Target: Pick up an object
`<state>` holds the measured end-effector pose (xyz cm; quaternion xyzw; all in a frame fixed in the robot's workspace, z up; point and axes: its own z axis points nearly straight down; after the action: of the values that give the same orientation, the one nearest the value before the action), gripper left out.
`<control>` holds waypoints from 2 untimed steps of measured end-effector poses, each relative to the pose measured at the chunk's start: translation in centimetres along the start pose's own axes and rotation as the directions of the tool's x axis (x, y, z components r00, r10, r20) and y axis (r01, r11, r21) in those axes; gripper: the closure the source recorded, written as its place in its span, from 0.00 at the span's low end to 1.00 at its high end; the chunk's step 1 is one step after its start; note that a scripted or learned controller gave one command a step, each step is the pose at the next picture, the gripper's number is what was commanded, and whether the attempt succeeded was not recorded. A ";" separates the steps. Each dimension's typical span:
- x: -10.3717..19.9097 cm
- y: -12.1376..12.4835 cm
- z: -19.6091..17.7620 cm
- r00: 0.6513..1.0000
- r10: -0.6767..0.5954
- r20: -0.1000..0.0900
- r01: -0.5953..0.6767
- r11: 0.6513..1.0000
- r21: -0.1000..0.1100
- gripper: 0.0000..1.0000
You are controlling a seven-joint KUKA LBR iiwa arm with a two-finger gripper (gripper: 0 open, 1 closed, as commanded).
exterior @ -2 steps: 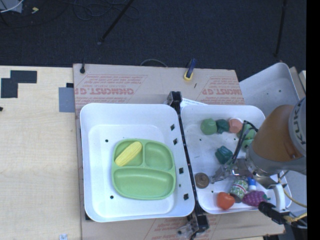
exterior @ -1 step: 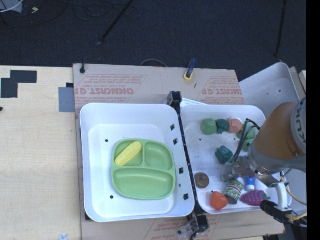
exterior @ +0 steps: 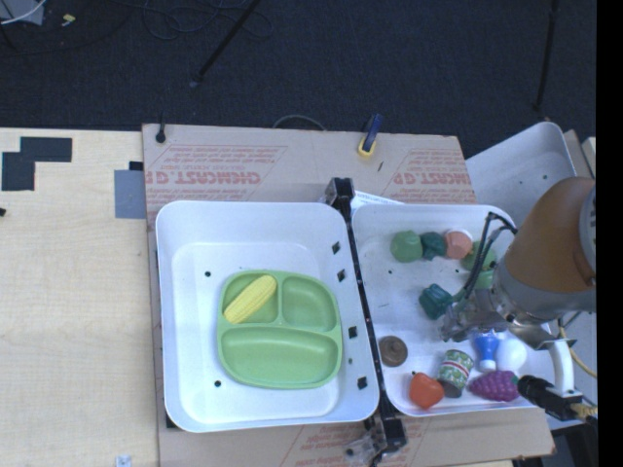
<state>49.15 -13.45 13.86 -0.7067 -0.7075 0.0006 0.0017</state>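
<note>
In the left shallow white bin (exterior: 185,261) sits the green divided plastic plate (exterior: 282,350), yellow toy corn (exterior: 249,298) in its upper-left compartment. My two-finger gripper (exterior: 456,327) hangs over the right shallow white bin (exterior: 375,251).

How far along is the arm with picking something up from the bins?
Done: the grey arm's gripper is down in the right white bin, beside the dark teal toy block. In hand: nothing visibly held. Left: gripping and lifting an object; the red pepper toy and purple grape bunch lie untouched.
</note>
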 end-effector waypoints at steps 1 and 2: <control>-0.4 0.6 -5.9 1.000 0.001 0.002 -0.001 1.000 -0.003 1.00; -0.5 0.7 -8.8 1.000 0.000 0.001 0.000 1.000 -0.001 1.00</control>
<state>49.92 -13.92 22.68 -0.7065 -0.7077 0.0007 0.0011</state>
